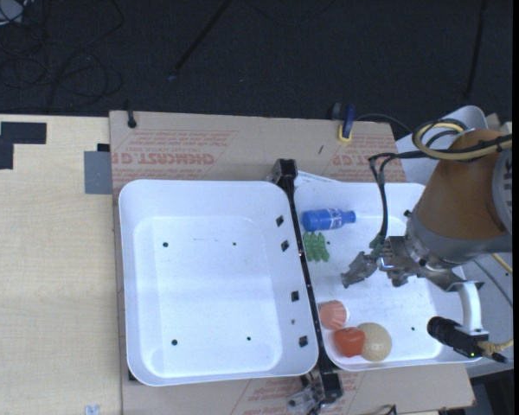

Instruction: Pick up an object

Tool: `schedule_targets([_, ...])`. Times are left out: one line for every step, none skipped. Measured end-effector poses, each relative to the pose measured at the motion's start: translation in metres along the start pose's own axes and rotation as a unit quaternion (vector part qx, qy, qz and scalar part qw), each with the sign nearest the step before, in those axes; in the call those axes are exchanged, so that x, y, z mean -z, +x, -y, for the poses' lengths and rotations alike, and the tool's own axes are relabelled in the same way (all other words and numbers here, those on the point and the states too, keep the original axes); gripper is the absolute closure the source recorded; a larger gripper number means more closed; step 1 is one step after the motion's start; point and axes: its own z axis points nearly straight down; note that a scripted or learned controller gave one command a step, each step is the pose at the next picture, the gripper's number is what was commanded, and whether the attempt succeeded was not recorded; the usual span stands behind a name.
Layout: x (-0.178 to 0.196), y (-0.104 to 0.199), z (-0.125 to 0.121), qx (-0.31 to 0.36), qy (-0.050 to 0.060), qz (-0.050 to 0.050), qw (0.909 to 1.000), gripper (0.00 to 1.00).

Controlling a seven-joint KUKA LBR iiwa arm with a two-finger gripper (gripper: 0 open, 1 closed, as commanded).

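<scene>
**Mia:** On the right side of the picture sits the robot arm (463,206), big and grey with an orange band. What is at its end?

**Ben:** The gripper (360,272). It hangs low over the right bin (415,199), near the middle of it. Its tips are dark and small, and nobody could tell if they are spread or pressed together. Nothing can be seen between them.

**Mia:** What lies in that bin?

**Ben:** A blue bottle (327,220) lies on its side near the top left of the bin. Just below it is a small green toy (317,248). Both are left of the gripper and apart from it.

**Mia:** And lower down?

**Ben:** Three round things sit close together in the bin's lower left corner. A pink ball (332,314) is highest. A red ball (349,341) is below it, touching a cream ball (375,341) on its right.

**Mia:** And the other bin?

**Ben:** The left bin (138,232) is white too, and sits beside the right one with a black strip (297,266) between them. Both rest on brown cardboard (208,145).
</scene>
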Motion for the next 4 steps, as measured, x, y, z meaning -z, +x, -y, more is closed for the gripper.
schedule_targets([0.0000, 0.0000, 0.0000, 0.000, 0.000, 0.000, 1.0000, 0.00])
schedule_targets([0.0097, -0.0005, 0.0000, -0.001, 0.001, 0.000, 1.0000, 1.00])
schedule_targets([0.0092, -0.0007, 0.0001, -0.002, 0.001, -0.001, 1.0000, 0.00])
schedule_targets([0.0093, -0.0007, 0.0001, -0.002, 0.001, -0.001, 1.0000, 0.00])
